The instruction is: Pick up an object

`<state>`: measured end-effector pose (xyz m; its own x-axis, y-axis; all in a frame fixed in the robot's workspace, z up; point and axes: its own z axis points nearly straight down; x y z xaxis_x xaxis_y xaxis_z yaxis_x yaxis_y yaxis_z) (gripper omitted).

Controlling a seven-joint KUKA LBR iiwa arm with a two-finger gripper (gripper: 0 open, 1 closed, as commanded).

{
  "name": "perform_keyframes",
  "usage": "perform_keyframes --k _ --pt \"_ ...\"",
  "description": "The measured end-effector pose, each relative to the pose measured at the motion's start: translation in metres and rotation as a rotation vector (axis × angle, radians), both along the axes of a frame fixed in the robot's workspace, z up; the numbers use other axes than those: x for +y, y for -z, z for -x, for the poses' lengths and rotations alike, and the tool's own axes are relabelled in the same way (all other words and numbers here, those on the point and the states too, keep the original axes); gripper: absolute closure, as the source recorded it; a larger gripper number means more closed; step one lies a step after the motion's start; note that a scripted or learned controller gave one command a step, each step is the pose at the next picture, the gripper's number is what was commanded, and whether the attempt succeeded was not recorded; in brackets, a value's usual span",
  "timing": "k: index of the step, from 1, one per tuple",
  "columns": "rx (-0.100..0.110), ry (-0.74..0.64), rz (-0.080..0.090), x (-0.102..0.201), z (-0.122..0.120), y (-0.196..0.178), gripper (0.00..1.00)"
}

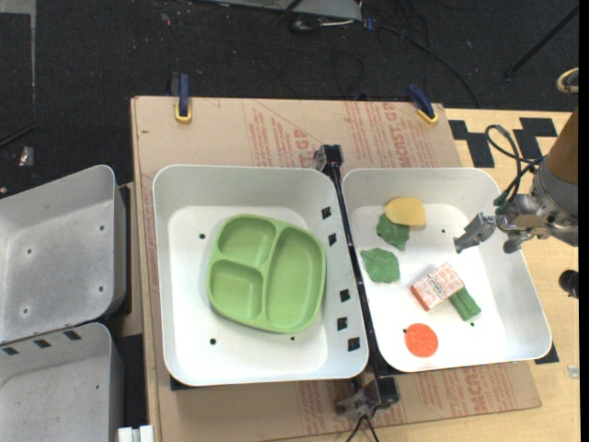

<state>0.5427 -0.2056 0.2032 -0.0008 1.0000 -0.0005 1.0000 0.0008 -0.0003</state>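
Objects for picking are all sitting in the right bin (515, 274): a yellow piece (406, 212) up near the back, with a dark green leafy thing (394, 231) touching its lower left edge, then another green leafy bit (380, 265) a little lower and closer to the divider between the bins. Further toward the front there's a small pink and white box (436, 286) lying at a tilt, with a green stick-shaped item (463, 303) right against its right side, and an orange disc (421, 340) near the front edge, on its own. The gripper (476, 231) is coming in from the right side of that bin, hanging over the bare white floor near the right wall, and nothing's between its fingers. It's to the right of the yellow piece and up-right of the pink box, apart from both, not touching any of them. From where I'm standing I honestly can't tell if the jaws are spread or pressed together, the tip is too small and dark. The grey arm (557, 187) with its cables sits above the bin's right rim. Left bin (175, 274) has a light green divided plate (267, 273) lying flat in the middle, three compartments.
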Motion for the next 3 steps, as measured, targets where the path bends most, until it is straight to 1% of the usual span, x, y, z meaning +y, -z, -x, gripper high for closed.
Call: perform_keyframes --k 1,2,3 --pt "0.003 0.003 -0.001 0.0 0.008 0.046 0.0" --pt "0.003 0.002 -0.002 0.0 -0.001 0.104 0.0" --pt "0.0 0.002 0.0 0.0 -0.001 0.111 0.0"
